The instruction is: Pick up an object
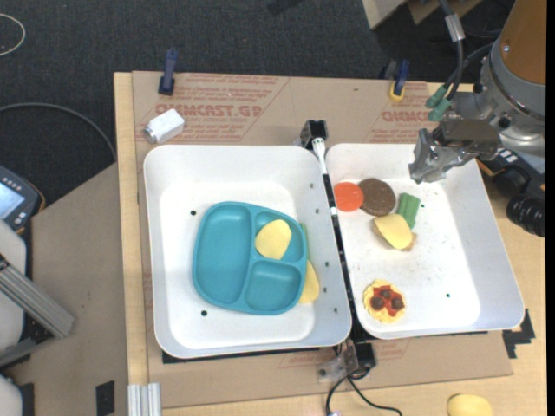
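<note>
White plastic forms both shallow bins on the bench. We see the left bin (165, 258) holding a teal divided tray (227, 263). One pale yellow piece (274, 238) lies in the tray's upper right compartment. A second yellow piece (310, 284) sits at the tray's right edge, partly tucked beneath it.

We find the loose objects in the right bin (468, 258), grouped in its left half. An orange disc (349, 197) lies near the dividing wall, touching a brown round piece (377, 196) on its right. A small green block (408, 209) sits just beside the brown piece, tilted. A yellow wedge (394, 231) lies directly below these, touching the green block's lower end. A small pizza-like disc (385, 301) with dark red toppings lies well apart from that group, near the bin's front wall.

We see the arm (520, 50) entering from the right, with the gripper (427, 170) over the upper part of the right bin, above and to the right of the brown piece. The fingers point down and to the left. We see nothing between them, and no object is lifted from the bin floor. How wide the claw stands we cannot tell at this angle.

Outside the bins, a small white block (164, 126) rests on the cardboard (260, 107) behind the left bin. Two clamps, one blue (167, 70) and one blue with yellow (399, 80), grip the cardboard's far edge.
</note>
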{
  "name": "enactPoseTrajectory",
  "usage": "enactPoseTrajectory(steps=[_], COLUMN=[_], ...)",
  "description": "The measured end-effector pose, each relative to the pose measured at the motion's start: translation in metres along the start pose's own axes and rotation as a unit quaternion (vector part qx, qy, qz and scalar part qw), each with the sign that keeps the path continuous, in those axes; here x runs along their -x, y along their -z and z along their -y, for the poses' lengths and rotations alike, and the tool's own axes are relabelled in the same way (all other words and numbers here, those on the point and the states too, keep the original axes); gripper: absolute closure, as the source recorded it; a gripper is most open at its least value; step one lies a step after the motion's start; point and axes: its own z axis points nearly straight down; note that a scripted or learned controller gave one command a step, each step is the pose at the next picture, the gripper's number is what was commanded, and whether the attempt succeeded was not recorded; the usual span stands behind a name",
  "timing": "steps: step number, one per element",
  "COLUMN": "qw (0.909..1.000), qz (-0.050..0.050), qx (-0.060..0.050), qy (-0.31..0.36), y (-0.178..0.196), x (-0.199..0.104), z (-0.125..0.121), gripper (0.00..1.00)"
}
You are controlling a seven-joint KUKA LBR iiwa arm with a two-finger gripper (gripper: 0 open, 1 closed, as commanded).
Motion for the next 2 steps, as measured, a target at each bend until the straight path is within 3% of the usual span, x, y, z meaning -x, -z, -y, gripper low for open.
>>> enactPoseTrajectory(steps=[2], qw=[1.0000], qz=[0.000], qx=[0.003], qy=[0.001], y=[0.021], x=[-0.001], z=[-0.001], gripper=[1.00])
